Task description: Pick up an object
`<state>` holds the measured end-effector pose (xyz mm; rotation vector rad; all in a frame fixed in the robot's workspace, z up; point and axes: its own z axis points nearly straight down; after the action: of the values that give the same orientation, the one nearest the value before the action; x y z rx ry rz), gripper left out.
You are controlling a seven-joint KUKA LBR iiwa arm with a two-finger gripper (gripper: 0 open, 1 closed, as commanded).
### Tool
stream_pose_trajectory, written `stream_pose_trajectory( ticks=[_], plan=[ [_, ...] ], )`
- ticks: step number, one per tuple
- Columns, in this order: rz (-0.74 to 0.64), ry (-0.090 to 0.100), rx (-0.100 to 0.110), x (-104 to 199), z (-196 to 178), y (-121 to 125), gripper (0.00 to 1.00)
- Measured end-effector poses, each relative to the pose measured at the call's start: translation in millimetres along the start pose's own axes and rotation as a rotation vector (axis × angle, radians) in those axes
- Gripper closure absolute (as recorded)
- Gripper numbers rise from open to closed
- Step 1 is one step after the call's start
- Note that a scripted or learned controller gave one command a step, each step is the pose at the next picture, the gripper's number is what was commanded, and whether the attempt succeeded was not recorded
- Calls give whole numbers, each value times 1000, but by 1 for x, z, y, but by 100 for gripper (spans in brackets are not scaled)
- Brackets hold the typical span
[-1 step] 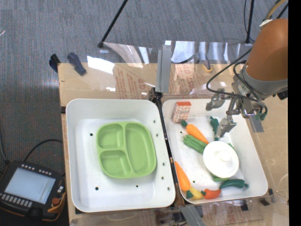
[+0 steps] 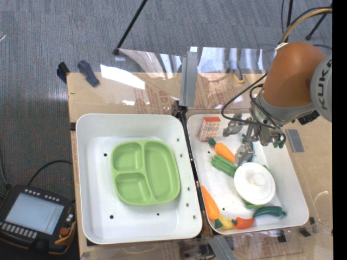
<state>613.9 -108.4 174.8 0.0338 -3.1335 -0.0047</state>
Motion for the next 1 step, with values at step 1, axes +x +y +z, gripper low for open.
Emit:
stream_pose_trajectory(
  ticks=[1],
  plan=[
    [22, -16, 3, 5, 74, -7, 0]
  ],
)
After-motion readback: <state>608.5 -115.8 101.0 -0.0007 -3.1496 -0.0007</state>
